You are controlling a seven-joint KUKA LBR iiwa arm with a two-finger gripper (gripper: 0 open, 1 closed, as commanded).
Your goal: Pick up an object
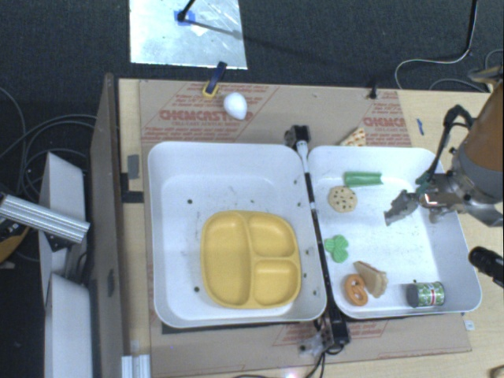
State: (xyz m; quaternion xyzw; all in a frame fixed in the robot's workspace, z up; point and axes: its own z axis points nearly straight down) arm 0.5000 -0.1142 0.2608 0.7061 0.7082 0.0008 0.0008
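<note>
My gripper (pixel 400 206) hangs over the middle of the right bin (pixel 453 246), coming in from the right. It is apart from every object there. To its left lie a round chocolate-chip cookie (pixel 342 199) and a green stick-shaped piece (pixel 362 179). Lower down are a green leafy toy (pixel 337 247), an orange pretzel (pixel 356 290), a tan bread wedge (pixel 372 277) and a small green can (pixel 426 294) lying on its side.
The left bin (pixel 181 187) holds a yellow divided plate (pixel 252 258). Behind the bins, on the cardboard, sit a white egg (pixel 235 105), a cracker (pixel 354 138) and a yellow-blue tool (pixel 213 81). A black clip (pixel 298 137) joins the bins.
</note>
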